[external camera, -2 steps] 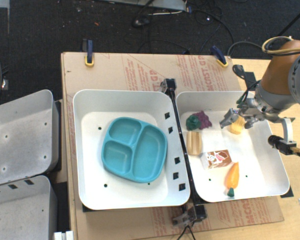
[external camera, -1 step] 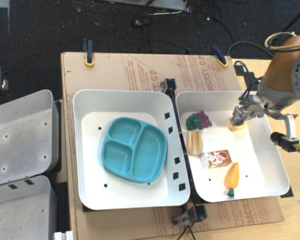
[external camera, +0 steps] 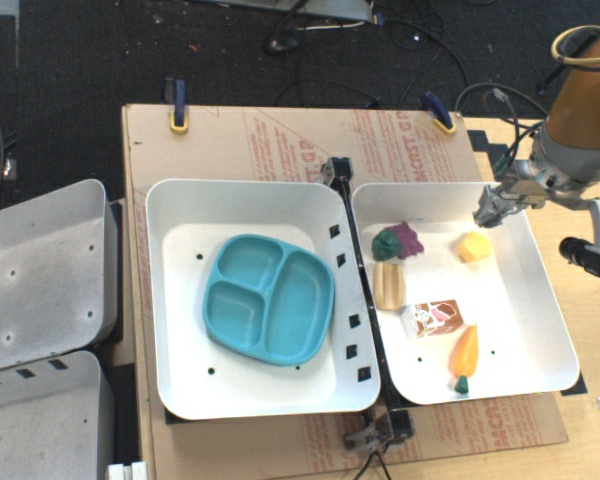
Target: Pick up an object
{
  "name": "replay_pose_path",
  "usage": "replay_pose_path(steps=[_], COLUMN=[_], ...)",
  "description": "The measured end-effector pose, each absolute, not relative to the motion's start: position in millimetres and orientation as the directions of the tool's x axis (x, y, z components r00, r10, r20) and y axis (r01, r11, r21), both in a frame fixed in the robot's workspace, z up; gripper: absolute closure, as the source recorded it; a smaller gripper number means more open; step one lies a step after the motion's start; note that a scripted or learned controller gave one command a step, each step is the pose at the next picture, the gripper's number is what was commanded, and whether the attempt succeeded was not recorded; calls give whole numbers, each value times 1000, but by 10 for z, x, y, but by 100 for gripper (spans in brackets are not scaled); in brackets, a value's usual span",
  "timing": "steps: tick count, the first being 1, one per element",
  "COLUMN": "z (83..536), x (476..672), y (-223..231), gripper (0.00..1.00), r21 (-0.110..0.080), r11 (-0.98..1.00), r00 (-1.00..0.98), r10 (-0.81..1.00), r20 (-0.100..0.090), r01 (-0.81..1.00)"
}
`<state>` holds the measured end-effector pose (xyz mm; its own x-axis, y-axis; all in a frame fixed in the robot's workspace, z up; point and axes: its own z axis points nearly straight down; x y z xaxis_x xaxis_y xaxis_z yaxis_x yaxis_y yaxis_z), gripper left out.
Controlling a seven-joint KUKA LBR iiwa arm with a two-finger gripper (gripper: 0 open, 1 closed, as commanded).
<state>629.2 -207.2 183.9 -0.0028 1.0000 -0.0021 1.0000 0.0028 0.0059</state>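
At the near edge of the right white bin [external camera: 555, 353], an orange plastic carrot [external camera: 464, 350] is lying; beyond, a yellow block [external camera: 474, 247] is sitting just beside my claw [external camera: 490, 213], whose spread I cannot tell. Descending here, I am risking clipping the bin wall.

Lighting: bright, even, overhead; I get a usable picture.

Both white bins read near blown-out; the right bin [external camera: 540, 298] floor is the brightest, with little surface detail. I see soft short shadows just beside the teal tray [external camera: 269, 299] in the left bin [external camera: 180, 268], so the source is diffuse, from above. The dark floor beyond the bins is underexposed and grainy. Focus is slightly soft overall; the arm [external camera: 578, 108] right of the bins looks a bit blurred.
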Motion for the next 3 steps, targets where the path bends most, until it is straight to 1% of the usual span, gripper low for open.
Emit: replay_pose_path(steps=[1, 2, 3], z=[2366, 2633, 2675], x=[6391, 6399, 6220], y=[-2024, -2023, -1513], gripper=[100, 100, 100], r21=[4, 3, -1], r11=[3, 3, 6], r00=[-3, -3, -6], r10=[1000, 1000, 1000], r20=[-2, -1, 1], r01=[1000, 1000, 1000])
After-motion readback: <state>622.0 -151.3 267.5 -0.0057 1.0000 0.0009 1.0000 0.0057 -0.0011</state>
